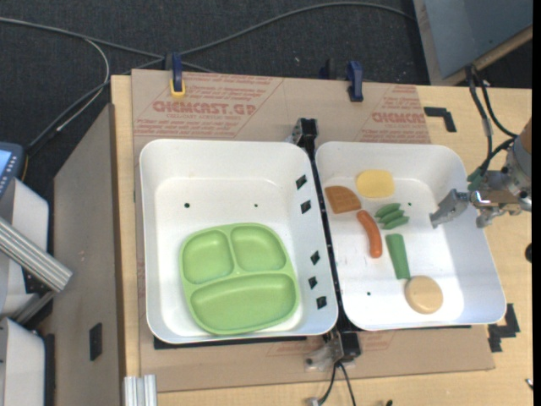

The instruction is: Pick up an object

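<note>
The right bin [456, 252] holds several toy foods: a yellow piece [374, 183], a brown bread slice [341, 199], an orange-red sausage [370, 233], a green pea pod [390, 216], a green cucumber [397, 256] and a tan round bun [423, 295]. My gripper [467, 216] hangs over the right side of this bin, right of the pea pod and apart from every item. Its fingers [445, 211] stand open with nothing between them.
The left bin [161, 193] carries a green divided plate [240, 277] in its front half. A black divider with clips runs between the bins. The arm [516, 172] comes in from the right, with cables behind it. Clamps hold the cardboard at the back.
</note>
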You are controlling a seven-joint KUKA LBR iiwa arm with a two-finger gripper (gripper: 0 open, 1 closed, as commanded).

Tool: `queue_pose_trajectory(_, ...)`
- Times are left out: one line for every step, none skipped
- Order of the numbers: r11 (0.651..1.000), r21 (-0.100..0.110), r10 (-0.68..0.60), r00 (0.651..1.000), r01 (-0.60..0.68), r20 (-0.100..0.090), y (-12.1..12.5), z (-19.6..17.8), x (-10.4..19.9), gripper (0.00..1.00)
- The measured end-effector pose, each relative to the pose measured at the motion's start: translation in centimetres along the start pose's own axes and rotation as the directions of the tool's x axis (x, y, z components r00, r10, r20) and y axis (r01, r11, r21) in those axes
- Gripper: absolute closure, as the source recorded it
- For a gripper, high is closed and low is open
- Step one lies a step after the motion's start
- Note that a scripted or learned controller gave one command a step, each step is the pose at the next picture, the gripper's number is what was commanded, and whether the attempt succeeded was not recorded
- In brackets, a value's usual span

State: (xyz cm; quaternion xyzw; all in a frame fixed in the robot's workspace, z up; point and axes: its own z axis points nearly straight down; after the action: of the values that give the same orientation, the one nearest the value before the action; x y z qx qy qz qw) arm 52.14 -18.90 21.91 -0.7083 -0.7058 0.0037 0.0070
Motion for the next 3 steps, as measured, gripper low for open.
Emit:
queue_pose_trajectory(1.000,-0.014,-0.004,1.000,0.004,0.003,0.3,-0.8,0.1,0.00)
queue_pose_trajectory(1.000,-0.011,-0.004,1.000,0.004,0.002,0.0,4.4,1.1,0.00)
queue_pose_trajectory(1.000,-0.012,-0.003,1.000,0.003,0.002,0.2,8.5,1.2,0.00)
